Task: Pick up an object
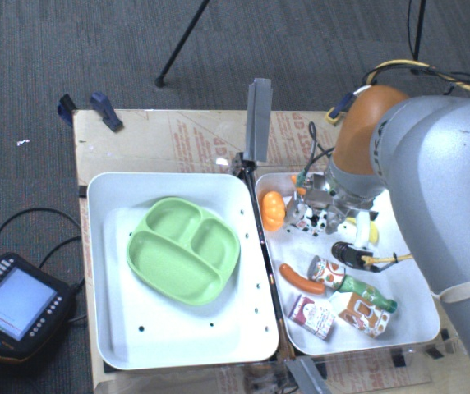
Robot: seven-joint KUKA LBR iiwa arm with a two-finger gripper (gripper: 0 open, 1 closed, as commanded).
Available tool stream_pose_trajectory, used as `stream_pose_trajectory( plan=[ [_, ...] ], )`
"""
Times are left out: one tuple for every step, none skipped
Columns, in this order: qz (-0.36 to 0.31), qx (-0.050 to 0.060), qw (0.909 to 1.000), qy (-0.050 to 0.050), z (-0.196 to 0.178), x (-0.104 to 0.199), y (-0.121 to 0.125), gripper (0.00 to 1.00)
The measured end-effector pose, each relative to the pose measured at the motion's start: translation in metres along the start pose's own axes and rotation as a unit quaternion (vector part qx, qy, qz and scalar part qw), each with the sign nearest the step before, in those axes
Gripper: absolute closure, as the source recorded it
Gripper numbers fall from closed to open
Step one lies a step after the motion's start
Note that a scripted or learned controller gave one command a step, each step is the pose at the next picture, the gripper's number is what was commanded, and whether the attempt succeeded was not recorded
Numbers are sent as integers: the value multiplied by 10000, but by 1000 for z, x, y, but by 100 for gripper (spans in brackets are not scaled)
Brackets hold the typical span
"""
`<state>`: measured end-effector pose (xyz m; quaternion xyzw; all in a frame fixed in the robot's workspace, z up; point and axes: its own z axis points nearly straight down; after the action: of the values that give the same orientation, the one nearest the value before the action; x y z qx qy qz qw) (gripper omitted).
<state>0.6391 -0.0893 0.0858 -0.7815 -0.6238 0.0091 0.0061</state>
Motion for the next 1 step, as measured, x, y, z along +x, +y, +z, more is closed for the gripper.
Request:
stream_pose_trajectory(
  plan=[
    [-25, 48, 10000, -19, -8, 0, -2, 100]
  ],
)
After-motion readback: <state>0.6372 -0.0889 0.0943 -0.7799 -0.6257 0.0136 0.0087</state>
